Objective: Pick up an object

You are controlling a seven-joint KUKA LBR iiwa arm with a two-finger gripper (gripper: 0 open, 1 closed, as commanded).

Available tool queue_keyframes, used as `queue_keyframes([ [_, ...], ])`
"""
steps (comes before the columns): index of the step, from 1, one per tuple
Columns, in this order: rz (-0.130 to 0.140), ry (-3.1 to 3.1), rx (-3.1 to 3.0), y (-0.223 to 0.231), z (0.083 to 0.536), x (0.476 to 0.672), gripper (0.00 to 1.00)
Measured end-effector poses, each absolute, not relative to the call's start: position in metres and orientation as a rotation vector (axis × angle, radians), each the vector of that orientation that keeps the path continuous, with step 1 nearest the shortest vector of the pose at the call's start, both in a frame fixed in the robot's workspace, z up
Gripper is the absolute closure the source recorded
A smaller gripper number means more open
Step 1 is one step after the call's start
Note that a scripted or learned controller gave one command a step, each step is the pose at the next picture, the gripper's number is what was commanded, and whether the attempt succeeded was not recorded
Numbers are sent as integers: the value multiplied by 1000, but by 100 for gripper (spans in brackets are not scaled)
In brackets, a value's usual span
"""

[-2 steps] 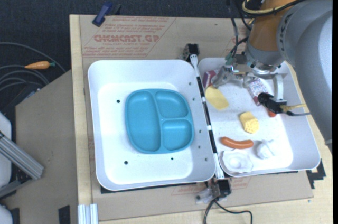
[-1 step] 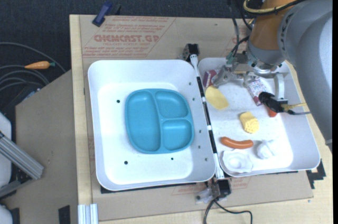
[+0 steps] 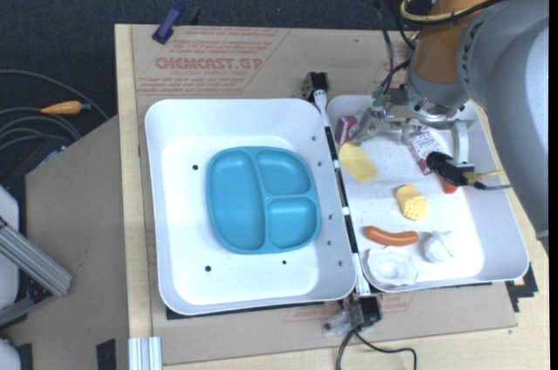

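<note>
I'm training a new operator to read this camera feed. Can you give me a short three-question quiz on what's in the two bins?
1. True or false: the blue plate lies in the left bin.
2. Which thing lies nearest the sausage? A) the corn cob B) the yellow wedge C) the blue plate
3. Fill in the blank: the gripper is over the far end of the ___ bin.

Key:
1. True.
2. A.
3. Right. It is over the right bin, the one with the food pieces.
</note>
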State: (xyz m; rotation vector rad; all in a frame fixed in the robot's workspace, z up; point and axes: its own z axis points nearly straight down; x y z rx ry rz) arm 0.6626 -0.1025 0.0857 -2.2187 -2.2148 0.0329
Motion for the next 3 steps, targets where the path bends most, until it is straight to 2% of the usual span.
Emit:
queue_keyframes([
  [3, 33, -2214, -2219, -102, 85, 662, 0],
])
